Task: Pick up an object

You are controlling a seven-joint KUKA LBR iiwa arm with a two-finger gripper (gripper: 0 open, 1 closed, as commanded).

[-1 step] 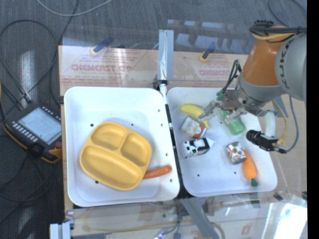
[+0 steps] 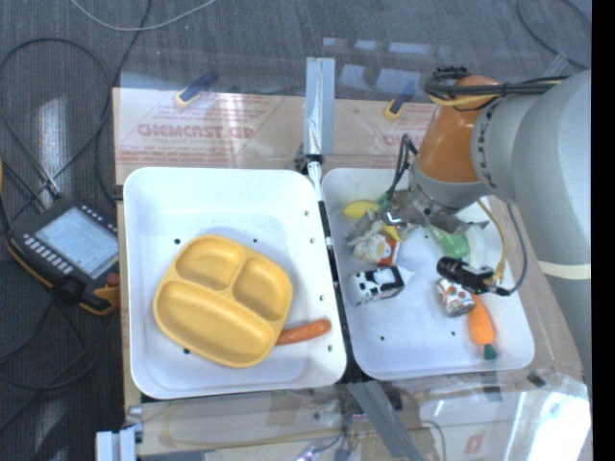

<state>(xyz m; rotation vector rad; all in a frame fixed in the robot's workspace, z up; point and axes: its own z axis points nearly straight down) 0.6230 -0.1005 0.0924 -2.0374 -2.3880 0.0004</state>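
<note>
Overhead, the gripper [image 2: 392,215] hangs low over the right bin's [image 2: 509,353] far left corner, among a yellow piece [image 2: 360,208] and a crumpled wrapper [image 2: 375,247] — whether it grips anything, I cannot tell. A black-and-white toy [image 2: 381,282] lies near that bin's left edge, a carrot [image 2: 480,327] toward its near right corner. The left bin [image 2: 154,195] carries a yellow divided plate [image 2: 223,299] — an orange carrot [image 2: 304,331] touches its near right rim.

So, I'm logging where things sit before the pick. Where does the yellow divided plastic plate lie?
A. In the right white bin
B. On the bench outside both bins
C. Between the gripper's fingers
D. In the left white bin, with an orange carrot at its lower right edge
D: the yellow divided plastic plate rests in the left white bin, with the orange carrot against its lower right edge.
</note>
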